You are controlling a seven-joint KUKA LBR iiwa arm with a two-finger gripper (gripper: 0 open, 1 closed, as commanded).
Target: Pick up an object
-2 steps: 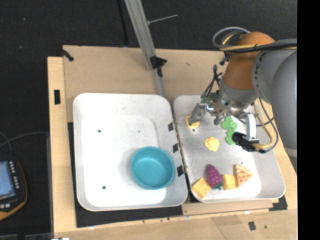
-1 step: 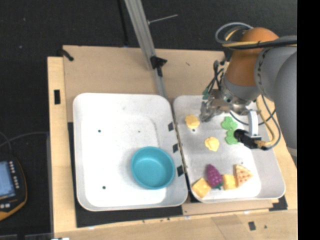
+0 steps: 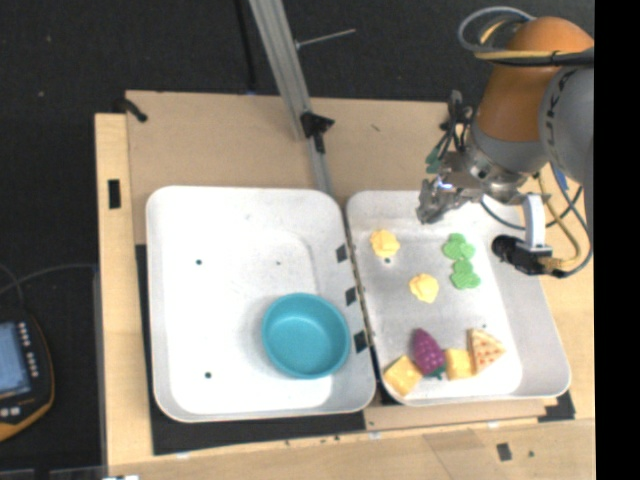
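Observation:
My gripper [image 3: 432,208] hangs over the far edge of the right bin [image 3: 530,313], with nothing seen between its fingers. Below it in that bin lie a yellow toy [image 3: 384,243], a second yellow toy [image 3: 424,288], and two green pieces [image 3: 461,261]. Along the bin's near edge sit a yellow block [image 3: 402,376], a purple grape bunch [image 3: 427,351], a small yellow piece [image 3: 458,364] and a pizza slice [image 3: 486,349]. The nearest object to the gripper is the first yellow toy, down and to its left.
The left bin [image 3: 200,228] holds a blue bowl [image 3: 305,335] near its front right corner. A slanted metal pole [image 3: 285,68] rises behind the bins. Cables and a black fitting [image 3: 522,253] hang off the wrist over the right bin's far right edge.

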